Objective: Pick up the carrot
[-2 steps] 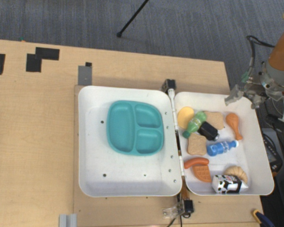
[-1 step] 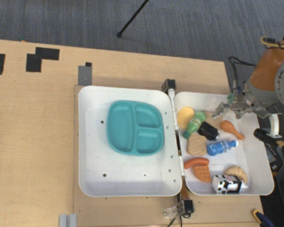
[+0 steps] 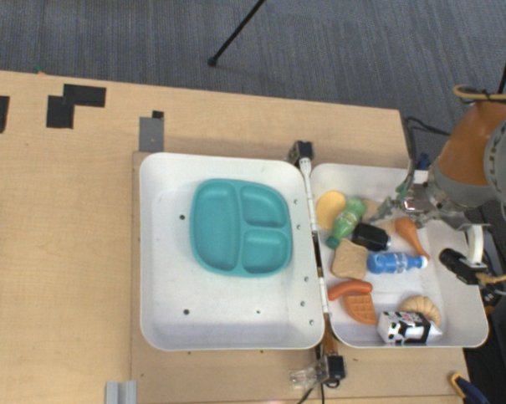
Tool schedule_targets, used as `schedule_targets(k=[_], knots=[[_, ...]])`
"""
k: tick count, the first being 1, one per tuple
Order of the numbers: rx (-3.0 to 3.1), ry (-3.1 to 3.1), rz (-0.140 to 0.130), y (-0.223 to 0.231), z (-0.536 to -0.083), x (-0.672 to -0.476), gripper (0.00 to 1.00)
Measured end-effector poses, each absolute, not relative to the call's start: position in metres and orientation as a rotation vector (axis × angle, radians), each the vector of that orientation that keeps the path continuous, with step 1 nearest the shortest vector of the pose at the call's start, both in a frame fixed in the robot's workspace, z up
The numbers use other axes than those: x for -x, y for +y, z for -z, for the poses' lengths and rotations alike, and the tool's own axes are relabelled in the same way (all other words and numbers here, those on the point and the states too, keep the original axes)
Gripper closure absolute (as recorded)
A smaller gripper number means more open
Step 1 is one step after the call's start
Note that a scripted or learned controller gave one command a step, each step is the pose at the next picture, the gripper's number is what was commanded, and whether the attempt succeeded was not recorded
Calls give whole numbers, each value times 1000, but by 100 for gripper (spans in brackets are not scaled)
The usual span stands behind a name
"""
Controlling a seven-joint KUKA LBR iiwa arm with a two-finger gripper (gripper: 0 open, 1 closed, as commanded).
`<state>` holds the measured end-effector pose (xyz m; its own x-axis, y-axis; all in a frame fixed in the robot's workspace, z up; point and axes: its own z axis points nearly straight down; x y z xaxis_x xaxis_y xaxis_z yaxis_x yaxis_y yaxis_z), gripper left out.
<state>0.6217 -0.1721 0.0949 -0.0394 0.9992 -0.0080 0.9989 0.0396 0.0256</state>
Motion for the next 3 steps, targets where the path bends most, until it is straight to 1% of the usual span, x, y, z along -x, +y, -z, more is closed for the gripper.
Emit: schedule_targets(k=[1,2,3], knots=[[-2149,2249,-29,-171,-109,-626,100],[-2150,2250,-28,-170,-108,-625,0],[-2247,2189,-7,-172,-87,-576,0]])
